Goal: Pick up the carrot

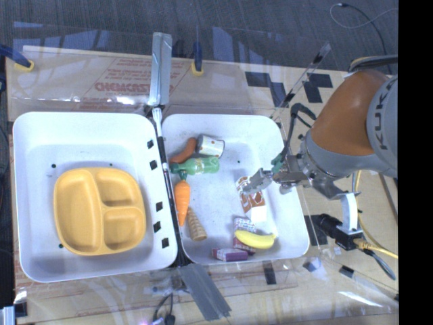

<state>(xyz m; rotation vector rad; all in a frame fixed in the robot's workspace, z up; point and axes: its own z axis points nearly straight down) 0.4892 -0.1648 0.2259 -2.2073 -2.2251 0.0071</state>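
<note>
carrot (182, 200) lies by the right bin's (295, 217) left wall, well apart from the pincer (253, 181), whose state i cannot tell.

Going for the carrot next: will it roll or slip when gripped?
The carrot looks smooth and tapered, so it may slip toward its thin end. Being round, it could roll if nudged, though the bin wall beside it probably limits that. Likely stiff.

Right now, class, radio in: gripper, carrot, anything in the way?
Gripper over right bin's right half, holding nothing. Carrot by the left wall, untouched. Green bottle at its top, cone at its tip.
</note>
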